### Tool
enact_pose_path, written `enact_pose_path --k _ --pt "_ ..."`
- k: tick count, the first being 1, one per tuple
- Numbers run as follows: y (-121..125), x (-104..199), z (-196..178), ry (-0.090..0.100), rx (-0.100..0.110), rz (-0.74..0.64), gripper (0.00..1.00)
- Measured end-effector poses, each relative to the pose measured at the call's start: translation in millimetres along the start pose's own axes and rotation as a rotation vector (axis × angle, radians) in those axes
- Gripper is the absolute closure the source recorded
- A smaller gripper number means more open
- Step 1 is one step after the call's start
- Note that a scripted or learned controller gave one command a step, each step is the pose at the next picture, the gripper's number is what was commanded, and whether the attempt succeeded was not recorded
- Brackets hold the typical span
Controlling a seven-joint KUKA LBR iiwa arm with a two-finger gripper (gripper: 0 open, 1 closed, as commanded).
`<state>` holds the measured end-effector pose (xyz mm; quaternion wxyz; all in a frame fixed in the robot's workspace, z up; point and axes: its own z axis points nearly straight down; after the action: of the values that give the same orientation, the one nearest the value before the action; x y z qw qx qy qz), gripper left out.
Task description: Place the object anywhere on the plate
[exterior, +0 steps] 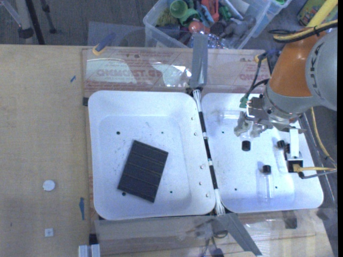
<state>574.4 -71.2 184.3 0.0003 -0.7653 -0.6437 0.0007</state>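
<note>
The plate (142,171) is a dark, ribbed rectangular slab lying tilted in the left white bin (102,116), with nothing on it. My gripper (248,129) hangs low over the upper middle of the right white bin (311,197), well to the right of the plate. A small black piece (246,145) sits on the bin floor just below the gripper. A second small black piece (265,169) lies a little further toward the front. A faint see-through shape (267,186) rests just in front of it. Nothing shows as held.
A raised divider (206,149) separates the two bins. Behind them stand a clear panel (139,71) and a tub of colourful toys (214,7). The wooden bench (37,143) stretches to the left, bearing a small white disc (49,185).
</note>
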Motion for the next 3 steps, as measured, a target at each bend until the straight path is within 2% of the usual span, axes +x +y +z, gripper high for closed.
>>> enact_pose_path --k 1,2,3 --pt "-10 92 -8 0.001 -0.002 0.014 1.0" --pt "-30 175 -39 0.0 -0.001 0.199 1.0" --pt "40 270 -38 0.001 -0.002 -0.005 1.0"
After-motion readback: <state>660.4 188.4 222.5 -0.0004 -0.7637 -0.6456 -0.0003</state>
